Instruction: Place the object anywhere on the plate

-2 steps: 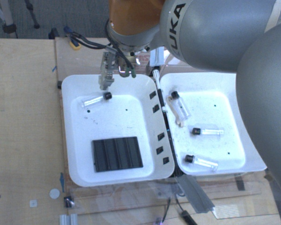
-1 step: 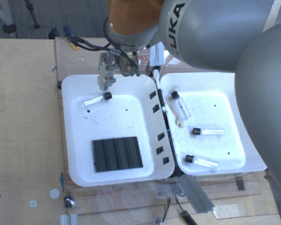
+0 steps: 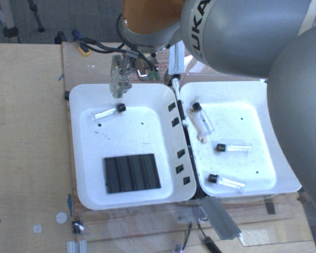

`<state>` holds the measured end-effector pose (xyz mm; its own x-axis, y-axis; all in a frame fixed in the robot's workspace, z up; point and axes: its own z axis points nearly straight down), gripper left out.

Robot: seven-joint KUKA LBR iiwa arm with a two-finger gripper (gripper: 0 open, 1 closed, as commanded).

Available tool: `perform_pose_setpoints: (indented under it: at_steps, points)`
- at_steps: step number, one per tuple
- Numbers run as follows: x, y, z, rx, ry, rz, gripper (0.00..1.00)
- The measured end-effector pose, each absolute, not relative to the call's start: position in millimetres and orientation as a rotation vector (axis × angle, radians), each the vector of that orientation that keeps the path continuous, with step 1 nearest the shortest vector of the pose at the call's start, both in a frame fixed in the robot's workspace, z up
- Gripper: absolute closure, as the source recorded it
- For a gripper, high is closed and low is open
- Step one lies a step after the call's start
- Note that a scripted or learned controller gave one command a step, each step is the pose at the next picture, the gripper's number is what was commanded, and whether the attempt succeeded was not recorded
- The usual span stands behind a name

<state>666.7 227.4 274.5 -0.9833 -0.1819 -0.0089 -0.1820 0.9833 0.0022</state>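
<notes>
Where the bench lies nearest you, a small grey disc sits at its front edge, just off the left bin's corner. Inside that bin, the black ribbed plate occupies the 6 o'clock portion of the floor. At 5 o'clock in the right bin you find a capped vial; a second vial lies near the centre, and a third at 10 o'clock. Farther back, the task vial, clear with a black cap, rests on the left bin's floor at 12 o'clock, well apart from the plate. Farthest from you, the gripper hangs over the left bin's rear rim, just beyond the vial; you cannot tell whether its fingers are apart or together.
</notes>
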Motion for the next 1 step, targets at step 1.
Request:
perform_pose_setpoints:
  at_steps: [1]
  points:
    - [666.1, 227.4, 245.5, -0.376, 3.117, 0.003, 1.0]
